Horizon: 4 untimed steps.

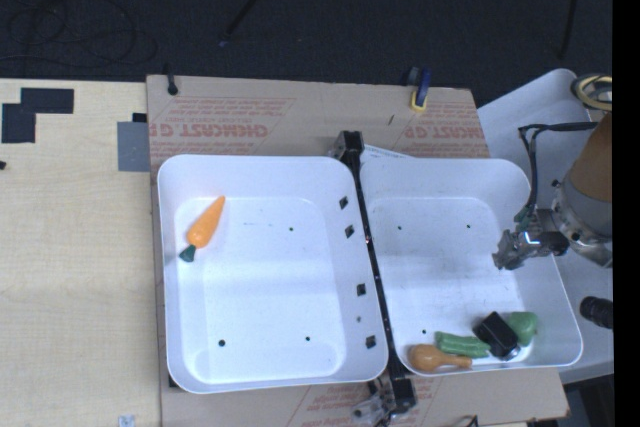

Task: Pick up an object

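Observation:
An orange toy carrot (204, 224) with a dark green stem lies in the left bin (255, 370) near its upper left corner. In the right bin (455, 177), along the front wall, sit an orange pear-shaped toy (436, 358), a green toy (461, 345), a black block (496, 333) and a light green piece (523, 324), all bunched together. My gripper (510, 252) hangs at the right bin's right side, above the floor and well up from that cluster. Nothing shows between its tips.
A black divider (362, 255) with clips runs between the two bins. Cardboard (300, 110) lies under the bins, with a blue-and-yellow clamp (418, 90) at its far edge. A wooden bench top (70, 265) spreads to the left.

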{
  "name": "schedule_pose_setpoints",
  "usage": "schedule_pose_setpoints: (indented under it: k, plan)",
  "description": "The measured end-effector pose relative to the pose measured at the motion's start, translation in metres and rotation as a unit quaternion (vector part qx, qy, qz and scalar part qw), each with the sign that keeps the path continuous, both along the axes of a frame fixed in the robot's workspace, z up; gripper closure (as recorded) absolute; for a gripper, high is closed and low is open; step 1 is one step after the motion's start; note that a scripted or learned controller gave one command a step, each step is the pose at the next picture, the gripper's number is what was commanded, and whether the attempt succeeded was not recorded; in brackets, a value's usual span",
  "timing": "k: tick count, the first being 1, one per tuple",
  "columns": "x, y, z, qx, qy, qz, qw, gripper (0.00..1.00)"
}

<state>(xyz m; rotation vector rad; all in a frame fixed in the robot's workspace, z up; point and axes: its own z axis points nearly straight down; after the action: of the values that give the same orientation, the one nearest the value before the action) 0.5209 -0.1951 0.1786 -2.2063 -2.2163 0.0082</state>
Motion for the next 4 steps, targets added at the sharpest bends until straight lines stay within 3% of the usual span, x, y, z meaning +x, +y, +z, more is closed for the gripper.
schedule_pose_setpoints:
  k: [1, 2, 3, 4]
  plan:
    - [0.084, 0.001, -0.096, -0.0042, -0.009, -0.001, 1.0, 1.0]
    - [0.127, 0.033, -0.006, -0.0037, -0.012, 0.0, 0.9999, 1.0]
    - [0.124, 0.122, 0.087, -0.0025, -0.009, 0.001, 1.0, 1.0]
    - [0.122, 0.081, 0.07, -0.0039, -0.005, -0.004, 1.0, 1.0]
